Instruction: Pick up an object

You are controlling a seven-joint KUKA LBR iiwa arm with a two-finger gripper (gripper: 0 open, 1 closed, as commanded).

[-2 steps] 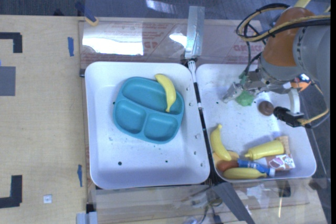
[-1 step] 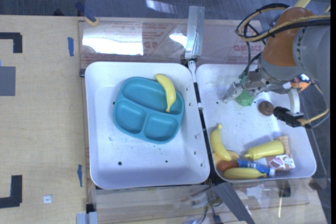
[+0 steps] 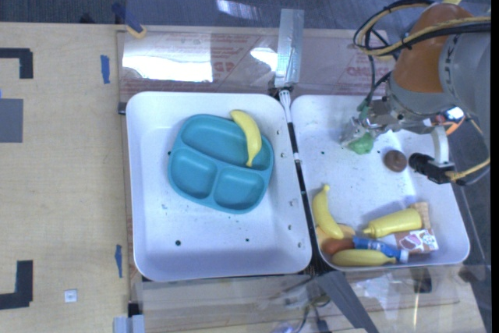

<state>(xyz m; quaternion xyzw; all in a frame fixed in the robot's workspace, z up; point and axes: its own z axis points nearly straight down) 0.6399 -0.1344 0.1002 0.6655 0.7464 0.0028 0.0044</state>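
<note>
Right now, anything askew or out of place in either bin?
One thing: the banana in the left bin lies across the blue divided plate's right rim, not in a compartment. In the right bin, most items are heaped against the near wall.

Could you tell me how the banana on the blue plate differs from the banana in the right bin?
The plate banana lies on the divided blue plate in the left bin; the bin banana lies on the floor of the right bin. The plate banana lies alone; the bin banana sits against other toy foods. Both are yellow and curved.
</note>
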